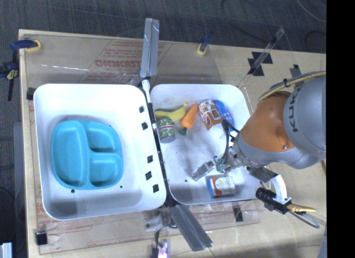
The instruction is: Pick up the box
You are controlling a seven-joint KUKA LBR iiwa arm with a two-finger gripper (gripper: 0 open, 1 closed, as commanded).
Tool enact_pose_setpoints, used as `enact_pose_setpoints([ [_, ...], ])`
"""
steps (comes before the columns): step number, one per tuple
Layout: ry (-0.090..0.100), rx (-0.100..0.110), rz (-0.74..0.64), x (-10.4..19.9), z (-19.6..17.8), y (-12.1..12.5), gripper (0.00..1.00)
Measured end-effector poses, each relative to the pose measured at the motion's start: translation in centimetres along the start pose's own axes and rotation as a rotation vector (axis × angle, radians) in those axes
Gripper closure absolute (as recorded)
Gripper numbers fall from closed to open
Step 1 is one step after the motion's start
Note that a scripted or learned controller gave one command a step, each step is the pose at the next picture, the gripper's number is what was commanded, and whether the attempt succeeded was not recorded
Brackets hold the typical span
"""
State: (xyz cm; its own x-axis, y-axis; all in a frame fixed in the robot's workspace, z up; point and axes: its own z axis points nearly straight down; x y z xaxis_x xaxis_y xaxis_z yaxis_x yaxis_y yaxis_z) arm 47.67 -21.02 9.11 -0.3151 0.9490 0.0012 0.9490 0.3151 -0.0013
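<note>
Pincer (206,168) hangs low in the right white shallow bin (244,99), w/ metal fingers pointing left over bare bin floor; they look spread apart, nothing between them. It sits at the end of the grey arm w/ orange band (265,132), which comes in from the right.

Just below-right of the pincer, near but apart, lies a small box w/ white, red and blue print (222,185), flat on the bin floor close to the front wall. Prob. thin cardboard: light, fairly stiff but crushable, so moderate squeeze. Printed faces may be slick. Best hold, imo: across the two short sides from above, fingers astride the box, clear of the bin wall.

Further out, at the bin's back: a brown-and-white patterned packet (209,112), a blue object (224,112) beside it, an orange carrot-shaped toy (189,117), a yellow banana (172,112) and a small green-labelled can (166,131). Left bin (41,99) holds a blue divided plastic tray (86,152). Both bins rest on the worktop (83,57).
</note>
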Motion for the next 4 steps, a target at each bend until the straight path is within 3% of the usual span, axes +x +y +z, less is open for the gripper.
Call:
enact_pose_setpoints([
  [1, 0.000, 0.000, 0.101, 1.0, -0.1, 7.4, 0.00],
  [2, -0.002, -0.002, 0.025, -0.3, -12.8, 5.1, 0.00],
  [3, -0.001, -0.001, 0.004, -1.7, -17.0, 5.3, 0.00],
  [4, 0.001, 0.001, -0.231, 0.0, -5.0, 0.0, 0.00],
])
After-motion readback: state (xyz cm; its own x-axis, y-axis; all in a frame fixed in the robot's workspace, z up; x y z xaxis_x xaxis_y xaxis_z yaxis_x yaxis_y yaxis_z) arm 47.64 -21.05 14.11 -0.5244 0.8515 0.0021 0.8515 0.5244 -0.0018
